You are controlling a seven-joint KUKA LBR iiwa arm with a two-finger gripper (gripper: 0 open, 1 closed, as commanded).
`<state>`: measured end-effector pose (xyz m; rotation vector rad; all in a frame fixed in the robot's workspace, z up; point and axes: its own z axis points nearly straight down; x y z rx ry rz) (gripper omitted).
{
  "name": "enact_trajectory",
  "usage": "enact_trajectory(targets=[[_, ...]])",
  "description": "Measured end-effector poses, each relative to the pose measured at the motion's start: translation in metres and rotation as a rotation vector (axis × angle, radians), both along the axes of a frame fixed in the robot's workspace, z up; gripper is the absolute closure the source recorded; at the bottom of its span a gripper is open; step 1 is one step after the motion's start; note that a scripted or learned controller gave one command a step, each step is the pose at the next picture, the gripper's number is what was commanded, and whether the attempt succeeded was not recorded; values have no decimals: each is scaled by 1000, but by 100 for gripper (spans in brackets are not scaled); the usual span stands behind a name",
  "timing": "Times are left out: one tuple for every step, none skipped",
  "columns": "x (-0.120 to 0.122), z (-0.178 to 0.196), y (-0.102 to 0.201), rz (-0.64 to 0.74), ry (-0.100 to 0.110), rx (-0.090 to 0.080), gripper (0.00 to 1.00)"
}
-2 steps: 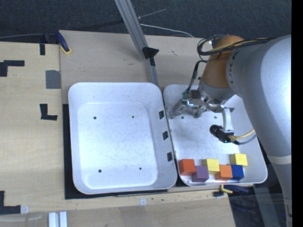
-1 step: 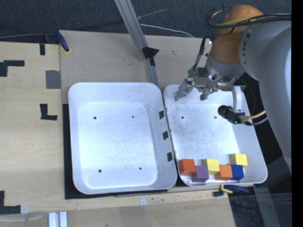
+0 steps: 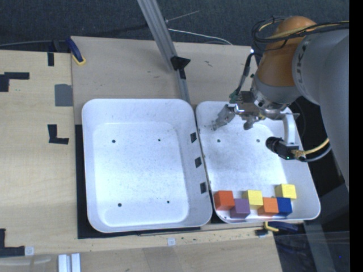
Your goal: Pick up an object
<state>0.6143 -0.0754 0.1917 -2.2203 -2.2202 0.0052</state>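
Several small blocks lie along the near edge of the right bin [image 3: 249,157]: an orange block [image 3: 224,199], a purple block [image 3: 242,207], a yellow block [image 3: 254,197], a second orange block [image 3: 270,205], a blue block [image 3: 284,207] and another yellow block [image 3: 287,191]. My gripper [image 3: 235,120] hangs over the far left part of this bin, well away from the blocks. It is open, its fingers [image 3: 222,119] spread, and nothing sits between them.
The left bin [image 3: 136,163] sits beside the right one, their rims touching. A slanted metal pole [image 3: 159,30] rises from the bench behind the bins. The grey arm with its orange band [image 3: 283,55] fills the upper right.
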Motion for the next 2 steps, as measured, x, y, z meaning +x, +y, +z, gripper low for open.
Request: enact_trajectory(targets=[[-32,0,1,0,0,0,0],[-30,81,-40,-2,-11,-3,0]])
